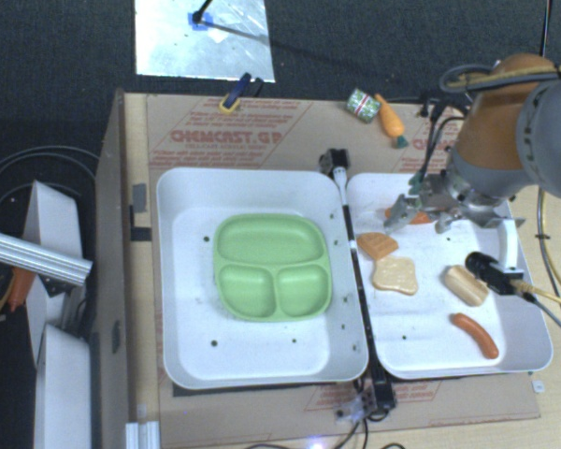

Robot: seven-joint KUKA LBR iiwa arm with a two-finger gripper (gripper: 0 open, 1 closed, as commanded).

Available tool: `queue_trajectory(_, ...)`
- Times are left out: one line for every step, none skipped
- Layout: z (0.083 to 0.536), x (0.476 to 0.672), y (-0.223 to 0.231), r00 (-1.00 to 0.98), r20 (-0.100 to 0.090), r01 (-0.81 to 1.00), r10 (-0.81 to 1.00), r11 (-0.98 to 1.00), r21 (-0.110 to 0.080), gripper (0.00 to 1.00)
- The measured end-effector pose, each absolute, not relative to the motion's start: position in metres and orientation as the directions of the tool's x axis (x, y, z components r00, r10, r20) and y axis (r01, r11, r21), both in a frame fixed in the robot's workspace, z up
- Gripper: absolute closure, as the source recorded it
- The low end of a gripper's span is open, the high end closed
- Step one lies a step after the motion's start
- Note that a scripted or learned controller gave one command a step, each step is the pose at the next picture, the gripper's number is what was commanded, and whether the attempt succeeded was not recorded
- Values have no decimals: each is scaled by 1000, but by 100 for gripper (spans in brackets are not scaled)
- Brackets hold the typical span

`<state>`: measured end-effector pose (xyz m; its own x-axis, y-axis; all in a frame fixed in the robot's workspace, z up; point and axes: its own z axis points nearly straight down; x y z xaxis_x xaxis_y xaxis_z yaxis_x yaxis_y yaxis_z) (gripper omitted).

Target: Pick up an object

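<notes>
1. The tool (419,209) is being held low over the far part of the right bin (533,344), at the end of the grey arm (514,129) with its orange band.
2. An orange piece (397,216) is being seen right at the tool's tip, just beyond the tan nugget (378,245); whether it is being pinched or merely touched cannot be told, and the tool's spread cannot be told either.
3. Other candidates are being noted relative to the tan nugget: a toast slice (395,276) just nearer the camera, a bread roll (466,285) further toward the arm's side, a sausage (474,334) beyond that, near the bin's front corner.
4. The green divided plate (272,266) is lying in the left bin (182,251).
5. Progress is being judged as early: nothing is being lifted clear of the bin floor. A confirmed grasp and a lift are being left to do.
</notes>
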<state>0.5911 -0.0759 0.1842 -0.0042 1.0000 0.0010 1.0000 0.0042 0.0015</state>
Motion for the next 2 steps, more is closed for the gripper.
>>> queue_trajectory(190,669,-65,-5,-1,1000,1000,5,3,0)
queue_trajectory(231,620,-118,-1,-2,1000,1000,1,4,0)
